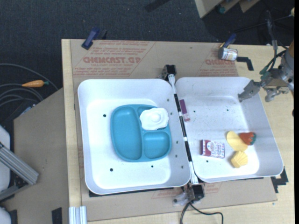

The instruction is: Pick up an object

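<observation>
At right bin [261,171] far right rim: gripper [259,91] hovering, fingers spread, grasping nothing, arm entering from right.

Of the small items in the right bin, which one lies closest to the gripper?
The yellow and red piece, at the bin's right side. It lies nearer the gripper than the red and white packet, the yellow chunk or the purple strip.

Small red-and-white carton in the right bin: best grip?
Come straight down on the carton, which lies flat on the right bin's floor. Pinch across its short sides: both are free, with clear floor around. The yellow pieces sit apart on its right.
</observation>
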Robot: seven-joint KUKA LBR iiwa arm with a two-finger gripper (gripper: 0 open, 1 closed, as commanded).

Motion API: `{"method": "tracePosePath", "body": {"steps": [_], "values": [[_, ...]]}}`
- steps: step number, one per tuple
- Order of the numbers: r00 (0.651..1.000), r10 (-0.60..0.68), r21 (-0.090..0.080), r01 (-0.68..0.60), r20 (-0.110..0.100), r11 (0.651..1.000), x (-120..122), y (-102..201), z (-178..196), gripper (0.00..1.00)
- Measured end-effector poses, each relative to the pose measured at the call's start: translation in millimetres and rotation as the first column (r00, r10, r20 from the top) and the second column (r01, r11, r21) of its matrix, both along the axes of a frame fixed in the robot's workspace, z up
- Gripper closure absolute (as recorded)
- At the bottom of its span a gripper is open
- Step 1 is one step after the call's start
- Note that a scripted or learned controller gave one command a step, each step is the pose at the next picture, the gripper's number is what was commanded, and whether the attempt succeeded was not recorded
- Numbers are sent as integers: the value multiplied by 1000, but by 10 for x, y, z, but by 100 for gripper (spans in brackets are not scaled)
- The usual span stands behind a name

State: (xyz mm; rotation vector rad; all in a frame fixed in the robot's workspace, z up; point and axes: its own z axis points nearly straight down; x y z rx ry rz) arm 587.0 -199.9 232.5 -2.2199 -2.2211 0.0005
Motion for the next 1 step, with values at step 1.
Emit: {"method": "tracePosePath", "body": {"steps": [1], "values": [[1000,3,5,-3,1,1000,28,-189,-1375,0]]}}
